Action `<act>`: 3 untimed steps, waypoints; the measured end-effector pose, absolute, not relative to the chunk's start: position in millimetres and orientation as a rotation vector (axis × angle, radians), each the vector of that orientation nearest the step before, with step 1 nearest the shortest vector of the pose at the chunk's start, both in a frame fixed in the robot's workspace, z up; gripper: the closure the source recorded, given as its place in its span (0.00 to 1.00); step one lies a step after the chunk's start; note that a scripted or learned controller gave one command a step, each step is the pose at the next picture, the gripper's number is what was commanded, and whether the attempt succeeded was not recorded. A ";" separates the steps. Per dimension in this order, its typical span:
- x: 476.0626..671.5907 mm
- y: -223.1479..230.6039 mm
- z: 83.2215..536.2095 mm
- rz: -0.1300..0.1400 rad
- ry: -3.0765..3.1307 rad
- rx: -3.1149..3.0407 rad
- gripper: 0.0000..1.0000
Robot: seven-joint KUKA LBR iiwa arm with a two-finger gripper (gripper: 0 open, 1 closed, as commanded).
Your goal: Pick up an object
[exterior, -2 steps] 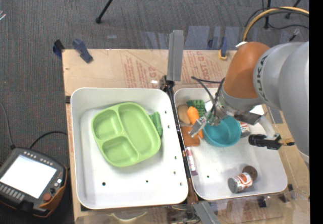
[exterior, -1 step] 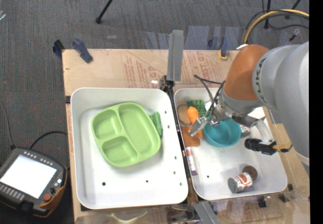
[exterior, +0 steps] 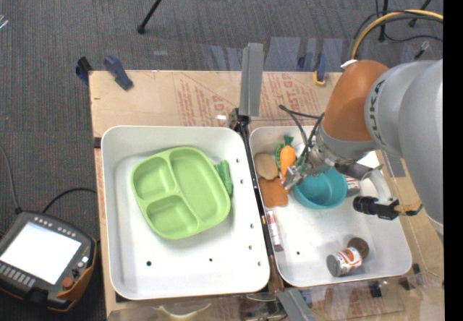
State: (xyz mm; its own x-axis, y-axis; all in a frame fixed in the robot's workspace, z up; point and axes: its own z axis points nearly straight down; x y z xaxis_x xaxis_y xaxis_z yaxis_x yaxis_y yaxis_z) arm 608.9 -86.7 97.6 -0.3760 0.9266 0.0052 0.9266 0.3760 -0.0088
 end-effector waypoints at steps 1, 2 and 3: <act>609.7 -85.6 96.7 0.004 -2.601 -1.749 0.00; 608.4 -86.4 105.9 0.011 -2.601 -1.740 1.00; 609.5 -85.1 105.7 0.007 -2.604 -1.740 0.00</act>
State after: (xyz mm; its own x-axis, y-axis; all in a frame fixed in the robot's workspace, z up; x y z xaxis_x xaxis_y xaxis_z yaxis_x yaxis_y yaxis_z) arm 609.5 -85.1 105.7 -0.3828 0.9238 0.0058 0.9238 0.3828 -0.0090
